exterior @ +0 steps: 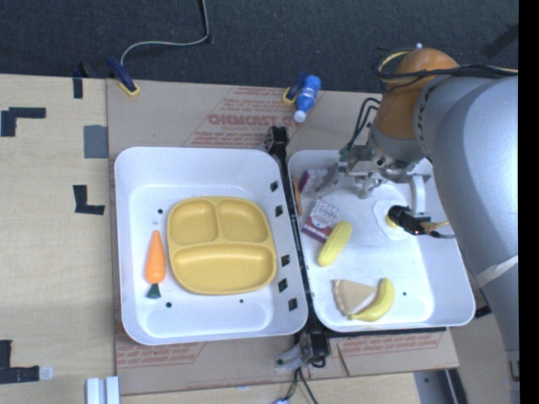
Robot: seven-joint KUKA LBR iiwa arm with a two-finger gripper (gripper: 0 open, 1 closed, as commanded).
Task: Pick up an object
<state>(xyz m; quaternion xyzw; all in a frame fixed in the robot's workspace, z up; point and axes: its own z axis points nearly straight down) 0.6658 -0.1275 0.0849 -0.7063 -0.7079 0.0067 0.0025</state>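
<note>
My gripper [358, 175] hangs over the back part of the right bin [438, 305], below the orange band of the arm. Just left of it and a little nearer lie a few small packets [320, 213], one pink and white. A yellow corn cob [334, 242] lies in the middle of that bin. Towards the front, a yellow banana [379, 303] curls round a tan bread slice [352, 294]. Nothing shows between the gripper's fingers.
The left bin [135, 175] holds a yellow divided plate [221, 245], and an orange carrot [154, 261] lies beside it on the left. A blue and yellow bottle [303, 95] lies on the cardboard behind the bins. The grey arm fills the right side.
</note>
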